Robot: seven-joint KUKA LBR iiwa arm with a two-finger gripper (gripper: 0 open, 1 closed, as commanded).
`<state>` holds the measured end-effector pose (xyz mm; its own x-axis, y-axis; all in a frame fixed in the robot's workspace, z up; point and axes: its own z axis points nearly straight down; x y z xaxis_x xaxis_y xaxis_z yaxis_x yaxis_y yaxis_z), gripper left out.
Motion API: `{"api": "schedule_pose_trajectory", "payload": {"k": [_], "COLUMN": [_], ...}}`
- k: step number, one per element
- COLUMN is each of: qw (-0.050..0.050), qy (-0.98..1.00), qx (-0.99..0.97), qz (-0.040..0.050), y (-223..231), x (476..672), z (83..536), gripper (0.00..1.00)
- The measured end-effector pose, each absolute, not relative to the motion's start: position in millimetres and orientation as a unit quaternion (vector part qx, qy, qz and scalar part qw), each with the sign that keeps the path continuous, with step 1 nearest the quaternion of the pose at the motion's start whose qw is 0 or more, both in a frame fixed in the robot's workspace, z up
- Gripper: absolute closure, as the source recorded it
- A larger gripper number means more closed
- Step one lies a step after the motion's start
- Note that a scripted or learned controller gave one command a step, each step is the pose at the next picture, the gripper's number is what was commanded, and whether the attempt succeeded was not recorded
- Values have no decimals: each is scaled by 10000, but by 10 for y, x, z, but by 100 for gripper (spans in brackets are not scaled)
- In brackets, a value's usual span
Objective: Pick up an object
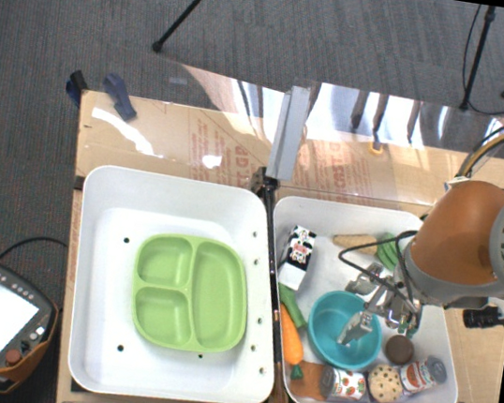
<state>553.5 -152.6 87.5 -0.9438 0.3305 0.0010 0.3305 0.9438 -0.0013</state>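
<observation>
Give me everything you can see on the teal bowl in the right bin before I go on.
The teal bowl is round and smooth, plastic by its look, standing upright with its mouth up, low in the right bin. The gripper reaches down into its right half. An orange carrot lies along its left side and a small can sits just below its rim. Whether anything lies inside the bowl I cannot tell.

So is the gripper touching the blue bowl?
Cannot tell. In the camera view the gripper overlaps the blue bowl, but its height above the bowl isn't readable.
</observation>
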Motion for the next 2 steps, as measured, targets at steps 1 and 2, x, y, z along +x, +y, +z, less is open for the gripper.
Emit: {"api": "schedule_pose_trajectory", "payload": {"k": [1, 2], "qw": [-4, -9], "qy": [-9906, -9979], "qx": [-1369, -647], "qz": [-11, 2], "y": [-949, -1940], "x": [5890, 5773], "z": [875, 881], "gripper": [0, 0]}}
